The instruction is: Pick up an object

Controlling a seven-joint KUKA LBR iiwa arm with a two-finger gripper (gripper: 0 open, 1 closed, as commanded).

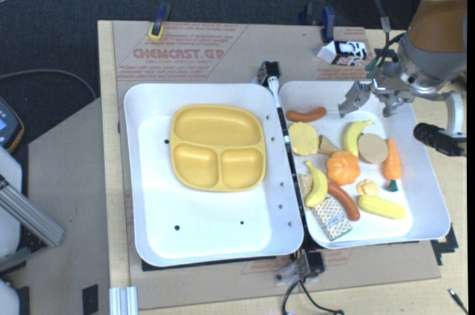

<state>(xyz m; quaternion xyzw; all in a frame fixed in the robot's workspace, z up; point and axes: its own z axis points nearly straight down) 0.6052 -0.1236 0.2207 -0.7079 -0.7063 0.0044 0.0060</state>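
honestly the gripper hangs with jaws apart and nothing in them over the right bin, where the toy food is crammed together, so coming down on the banana could easily clip the neighbouring orange instead.

Glossy plastic tray; smooth white plastic bins.

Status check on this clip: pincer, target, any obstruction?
Pincer open, holding nothing, above the right bin's back end. Banana closest below it. Toy food crowded; sausage and carrot nearby.
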